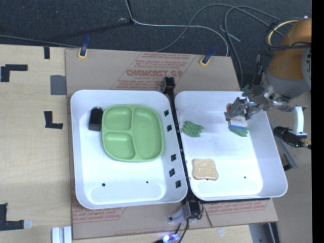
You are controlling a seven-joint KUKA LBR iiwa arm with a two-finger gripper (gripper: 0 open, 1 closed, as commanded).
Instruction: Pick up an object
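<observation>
You see two smooth, glossy white plastic bins [81, 151] on matt brown cardboard [147, 70], a matt green plastic divided plate [133, 133], a rough-looking tan toast slice [204, 169], a bumpy green leafy piece [192, 129] and dark fabric-like backing [61, 9] behind.

White bins [88, 186] hold a light-green plate [133, 133], black block [95, 119], tan toast [205, 169], green leaf [192, 129].

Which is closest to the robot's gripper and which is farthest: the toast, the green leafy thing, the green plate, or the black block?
From the gripper:
1. Leafy thing, right bin, by the divider.
2. Toast, right bin, front.
3. Green plate, left bin.
4. Black block, left bin, far side of the plate.
</observation>
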